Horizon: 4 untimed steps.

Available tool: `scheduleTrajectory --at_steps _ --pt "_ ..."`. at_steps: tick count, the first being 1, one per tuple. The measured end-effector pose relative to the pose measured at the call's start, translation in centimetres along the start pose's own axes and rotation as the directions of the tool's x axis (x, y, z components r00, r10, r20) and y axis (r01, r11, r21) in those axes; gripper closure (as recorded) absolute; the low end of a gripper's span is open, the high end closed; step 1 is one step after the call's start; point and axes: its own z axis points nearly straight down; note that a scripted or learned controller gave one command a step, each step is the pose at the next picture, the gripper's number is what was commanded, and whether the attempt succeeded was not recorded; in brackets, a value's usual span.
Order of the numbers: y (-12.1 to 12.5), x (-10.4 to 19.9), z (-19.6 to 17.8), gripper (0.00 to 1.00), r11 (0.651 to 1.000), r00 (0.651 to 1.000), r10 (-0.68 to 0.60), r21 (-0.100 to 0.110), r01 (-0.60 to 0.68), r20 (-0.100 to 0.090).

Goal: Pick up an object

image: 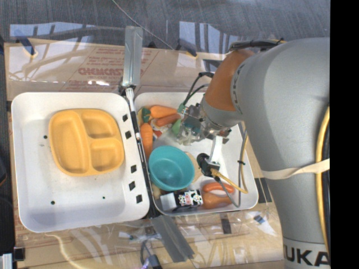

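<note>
Two white bins are sitting side by side on the surface. The left bin is carrying a yellow tray with compartments. The right bin is crowded: a teal bowl is lying near its middle, carrots are lining its left wall and far end, a small black-and-white bottle is resting along the near wall just beside an orange piece. The arm is reaching in from the right, and the pincer is dipping among the things at the bin's far end; whether it is clenched or released, I cannot tell.
</note>
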Motion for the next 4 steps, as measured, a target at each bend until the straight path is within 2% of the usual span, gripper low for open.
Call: scheduleTrajectory --at_steps 1,2,3,4 --pt "-0.9 7.0 -9.2 1.0 0.962 0.962 0.274 -0.002 -0.274 -0.001" --pt "-6.2 13.4 -8.8 1.0 0.891 0.891 0.453 0.005 -0.453 0.005" --pt "-15.1 8.4 -22.0 1.0 0.933 0.933 0.361 -0.008 -0.361 -0.008" --pt "-19.1 14.9 -12.6 1.0 0.902 0.902 0.432 0.003 -0.432 0.008"
